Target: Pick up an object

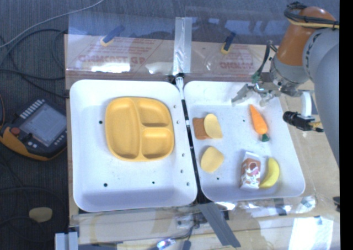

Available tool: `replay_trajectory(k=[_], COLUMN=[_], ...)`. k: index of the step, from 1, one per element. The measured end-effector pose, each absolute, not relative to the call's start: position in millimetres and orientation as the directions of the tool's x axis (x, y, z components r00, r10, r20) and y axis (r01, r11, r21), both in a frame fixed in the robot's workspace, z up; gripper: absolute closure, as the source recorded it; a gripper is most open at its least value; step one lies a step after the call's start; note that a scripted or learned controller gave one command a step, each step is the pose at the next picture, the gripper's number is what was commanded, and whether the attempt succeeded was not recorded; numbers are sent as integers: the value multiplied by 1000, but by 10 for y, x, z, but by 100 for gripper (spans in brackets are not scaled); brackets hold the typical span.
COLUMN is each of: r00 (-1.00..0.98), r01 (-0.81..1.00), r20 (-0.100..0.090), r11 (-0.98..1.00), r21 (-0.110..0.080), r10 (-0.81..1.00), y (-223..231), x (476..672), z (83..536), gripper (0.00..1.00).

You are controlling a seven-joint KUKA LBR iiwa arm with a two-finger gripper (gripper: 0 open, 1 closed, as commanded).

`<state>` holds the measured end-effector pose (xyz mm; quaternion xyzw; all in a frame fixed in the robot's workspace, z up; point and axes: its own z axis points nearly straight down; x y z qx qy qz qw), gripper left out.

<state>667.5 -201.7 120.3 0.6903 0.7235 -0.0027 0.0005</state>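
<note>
On the floor at the far left lies a teach pendant (34,128) with an orange rim and grey screen, its black cables trailing over the carpet. The left bin (88,182) holds a yellow divided plate (139,128) with three compartments, set near its middle. A clear plastic sheet (132,53) with tape (182,44) stands behind both bins.

In the right bin (287,185), nearest the dividing rim, a brown slice (198,128) lies touching a pale yellow chip-like piece (213,126); a second yellow piece (212,159) sits just below them. Further right stand a small juice carton (251,171) and, touching its right side, a banana (270,173). Above these a toy carrot (258,121) lies roughly upright, green tip toward the near side.

The gripper (255,93) hovers over the bin's far edge, just above the carrot, its fingers spread apart and holding nothing. The arm's orange band (295,36) rises at the right.
</note>
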Motion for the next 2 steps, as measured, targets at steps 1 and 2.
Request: replay_trajectory(k=[1, 2], r00=[-87, -88], r01=[996, 996], r20=[5, 4], r11=[87, 88], r21=[7, 5], r10=[996, 996], y=[-2115, -2113], x=[6339, 6337], z=[943, 1027], gripper=[0, 100])
